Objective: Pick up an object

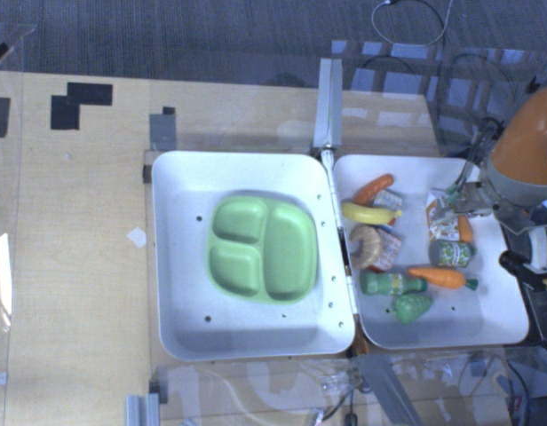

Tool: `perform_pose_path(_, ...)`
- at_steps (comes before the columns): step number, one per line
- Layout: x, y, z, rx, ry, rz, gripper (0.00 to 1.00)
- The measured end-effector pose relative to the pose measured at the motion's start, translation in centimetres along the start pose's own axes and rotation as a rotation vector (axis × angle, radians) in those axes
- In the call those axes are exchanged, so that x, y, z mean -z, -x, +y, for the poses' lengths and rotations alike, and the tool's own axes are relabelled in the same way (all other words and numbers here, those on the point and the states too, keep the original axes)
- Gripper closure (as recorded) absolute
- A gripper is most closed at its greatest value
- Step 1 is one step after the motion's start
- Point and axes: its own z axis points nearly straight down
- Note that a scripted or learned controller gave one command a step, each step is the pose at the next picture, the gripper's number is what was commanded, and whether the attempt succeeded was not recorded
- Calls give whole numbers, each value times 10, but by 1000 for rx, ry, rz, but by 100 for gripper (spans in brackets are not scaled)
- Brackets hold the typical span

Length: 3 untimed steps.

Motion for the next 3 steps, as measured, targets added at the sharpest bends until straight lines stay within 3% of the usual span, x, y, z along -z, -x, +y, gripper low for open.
perform_pose_path(1, 112, -34, 5, -87, -65, 20, 100)
perform_pose_path(2, 124, -35, 8, -80, -60, 18, 100)
perform_pose_path(3, 109, -87, 91, -43, -65, 22, 100)
